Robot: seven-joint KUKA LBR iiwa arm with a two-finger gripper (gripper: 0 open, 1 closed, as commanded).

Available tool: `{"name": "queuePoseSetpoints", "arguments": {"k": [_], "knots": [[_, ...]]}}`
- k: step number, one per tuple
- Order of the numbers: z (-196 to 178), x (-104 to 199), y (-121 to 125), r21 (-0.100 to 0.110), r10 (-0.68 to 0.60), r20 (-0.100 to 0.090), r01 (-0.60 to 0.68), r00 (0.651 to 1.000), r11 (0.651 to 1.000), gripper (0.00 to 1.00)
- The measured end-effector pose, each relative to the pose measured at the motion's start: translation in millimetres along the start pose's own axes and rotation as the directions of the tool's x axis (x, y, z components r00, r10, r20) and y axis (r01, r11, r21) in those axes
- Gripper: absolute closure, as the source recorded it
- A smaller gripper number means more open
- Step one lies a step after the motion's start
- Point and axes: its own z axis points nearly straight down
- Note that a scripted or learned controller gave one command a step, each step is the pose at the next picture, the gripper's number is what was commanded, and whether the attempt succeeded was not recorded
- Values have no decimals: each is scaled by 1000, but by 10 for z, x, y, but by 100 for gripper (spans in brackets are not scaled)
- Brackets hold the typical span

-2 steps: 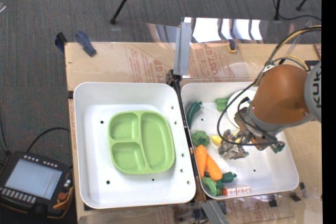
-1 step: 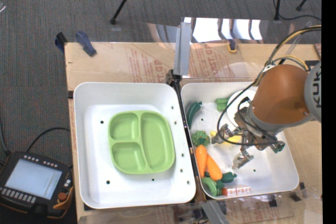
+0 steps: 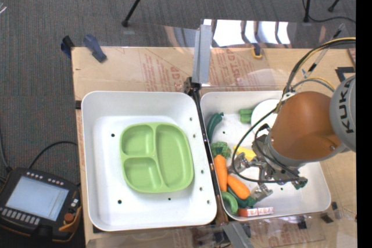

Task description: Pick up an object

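Camera view from above the surface (image 3: 139, 69): the grey KUKA arm (image 3: 343, 107) reaches in from the right, its orange band (image 3: 303, 128) bulking over the right-hand white bin (image 3: 317, 186). The wrist is bent steeply downward, so the hand (image 3: 256, 174) hangs low over the front half of that bin, its metal linkages and dark cables showing below the orange band.

The hand's two fingers stand slightly spread, and nothing shows between them. Their tips sit just above and beside a cluster of toy vegetables: a short orange carrot (image 3: 237, 186) lies just left of the fingers, a longer carrot (image 3: 221, 172) lies beside it nearer the bin's left wall, and a yellow piece (image 3: 246, 154) peeks out behind the hand. Whether the fingertips touch any of these cannot be told from this angle.

Further items share the right bin: a broccoli floret (image 3: 220, 149), a dark green curved vegetable (image 3: 214, 122) along the left wall, a green ring-like piece (image 3: 229, 201) at the front, a small green piece (image 3: 245, 115) near the back, and a white plate (image 3: 266, 113) partly hidden by the arm.

In the left white bin (image 3: 99, 183) a light green divided tray (image 3: 156, 157) lies flat. A teach pendant (image 3: 38, 200) rests on the floor at lower left.
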Motion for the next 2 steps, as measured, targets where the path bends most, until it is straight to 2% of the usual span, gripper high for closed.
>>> {"name": "queuePoseSetpoints", "arguments": {"k": [1, 2], "knots": [[-4, 474, -917, 2, 56, 10, -56, 998, 998, 0], [-5, 405, -793, 2, -45, 9, 45, 999, 999, 0]]}}
